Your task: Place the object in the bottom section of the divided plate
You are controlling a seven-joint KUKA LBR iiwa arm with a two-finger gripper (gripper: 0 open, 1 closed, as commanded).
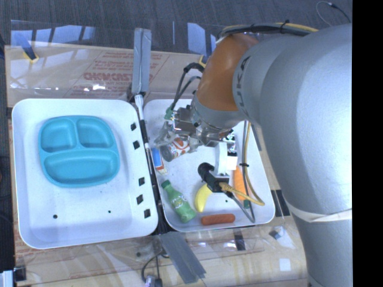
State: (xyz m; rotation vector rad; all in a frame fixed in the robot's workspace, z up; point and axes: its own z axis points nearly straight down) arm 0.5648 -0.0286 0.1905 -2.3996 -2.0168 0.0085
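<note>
One blue divided plate [78,150] occupies left bin [24,178].

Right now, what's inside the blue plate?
Nothing lies in the blue plate: all three sections show bare blue. It sits in the left bin. The toys, like the banana, are in the right bin.

Two shallow white plastic bins [36,220] with a smooth, slightly glossy finish; a smooth matt turquoise plastic divided plate [78,149]; a glossy green plastic bottle [178,202]; a shiny yellow toy banana [201,198]; a grey arm casing [311,130] with fine matt texture beside a glossy orange wrist band [222,76]
</note>
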